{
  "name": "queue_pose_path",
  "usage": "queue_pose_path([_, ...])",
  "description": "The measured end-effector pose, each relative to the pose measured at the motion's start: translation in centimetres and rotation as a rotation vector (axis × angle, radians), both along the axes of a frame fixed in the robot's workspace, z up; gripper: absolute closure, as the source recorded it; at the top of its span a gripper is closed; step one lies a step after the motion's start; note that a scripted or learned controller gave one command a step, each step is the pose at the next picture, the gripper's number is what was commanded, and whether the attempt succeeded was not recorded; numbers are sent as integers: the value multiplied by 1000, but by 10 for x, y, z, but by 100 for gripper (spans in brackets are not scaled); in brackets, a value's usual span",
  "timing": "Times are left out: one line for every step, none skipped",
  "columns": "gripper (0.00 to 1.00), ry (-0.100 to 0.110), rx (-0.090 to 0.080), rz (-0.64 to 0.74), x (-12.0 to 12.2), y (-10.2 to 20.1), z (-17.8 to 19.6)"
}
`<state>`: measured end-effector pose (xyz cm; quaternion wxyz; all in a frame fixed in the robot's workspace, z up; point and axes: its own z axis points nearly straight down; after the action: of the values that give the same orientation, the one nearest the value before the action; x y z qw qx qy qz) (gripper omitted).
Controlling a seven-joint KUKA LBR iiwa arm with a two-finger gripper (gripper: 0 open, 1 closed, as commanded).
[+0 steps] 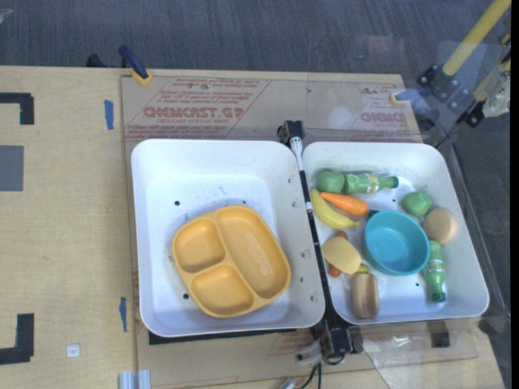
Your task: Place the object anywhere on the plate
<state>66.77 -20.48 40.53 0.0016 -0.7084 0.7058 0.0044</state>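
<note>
the yellow divided plate [231, 260] sits in the left bin [154, 217], well apart from the toy food like the carrot [345, 204] in the right bin [466, 241]; the gripper's state cannot be told.

I log two white bins side by side at frame centre: left bin [162, 177], right bin [472, 286], their rims touching. A black clip [290, 130] sits at the top of their seam and another [336, 343] at the bottom. Both bins rest on a printed cardboard sheet [243, 108] on the wooden bench [65, 233]. A blue tape strip [109, 113] lies at the sheet's upper left edge. There are black tape corners [20, 108] and a grey square [10, 168] at far left. Grey floor [243, 14] runs along the top.
</note>
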Motion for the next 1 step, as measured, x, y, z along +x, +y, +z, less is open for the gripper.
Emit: queue_pose_path([100, -17, -6, 417, 0, -3, 42])
